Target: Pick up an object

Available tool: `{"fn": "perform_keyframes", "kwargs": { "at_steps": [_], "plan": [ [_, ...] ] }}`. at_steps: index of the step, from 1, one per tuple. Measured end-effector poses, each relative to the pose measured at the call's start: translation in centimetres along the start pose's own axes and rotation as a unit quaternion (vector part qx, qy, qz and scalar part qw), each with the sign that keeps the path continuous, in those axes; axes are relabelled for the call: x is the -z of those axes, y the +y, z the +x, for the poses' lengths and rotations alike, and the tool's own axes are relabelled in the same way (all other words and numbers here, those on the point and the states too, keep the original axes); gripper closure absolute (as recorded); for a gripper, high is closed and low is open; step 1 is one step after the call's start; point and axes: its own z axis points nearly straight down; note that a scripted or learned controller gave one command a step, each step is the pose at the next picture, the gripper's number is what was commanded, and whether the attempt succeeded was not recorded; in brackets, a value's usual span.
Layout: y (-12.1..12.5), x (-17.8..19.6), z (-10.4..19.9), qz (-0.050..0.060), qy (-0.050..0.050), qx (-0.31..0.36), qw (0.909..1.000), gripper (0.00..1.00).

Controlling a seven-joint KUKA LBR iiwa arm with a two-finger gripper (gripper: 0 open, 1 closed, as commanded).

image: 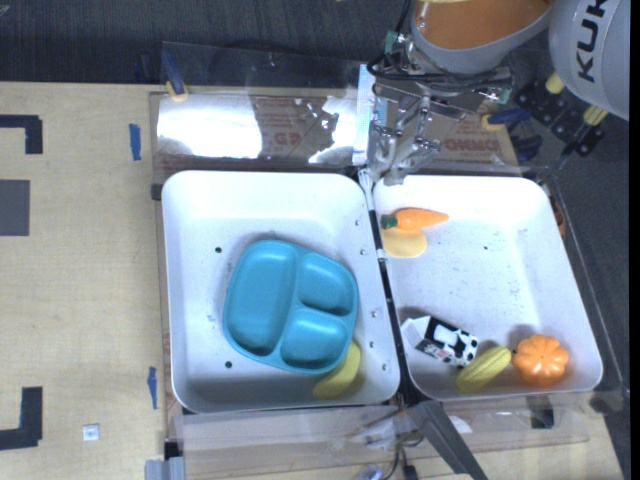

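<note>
Gripper (388, 168) hung over the back rim where the two bins met; whether it was spread or pinched, I could not tell, and nothing showed in it. Nearest pick was the carrot (418, 219), just at 5 o'clock from it in the right bin (520, 258), long axis running 3-to-9.

Gripper (392, 168) low, seemingly empty
</note>
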Motion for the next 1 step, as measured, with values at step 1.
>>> {"fn": "perform_keyframes", "kwargs": {
  "at_steps": [1],
  "plan": [
    [0.43,2.11,1.21,0.003,-0.001,0.145,0.9894,1.00]
  ]
}}
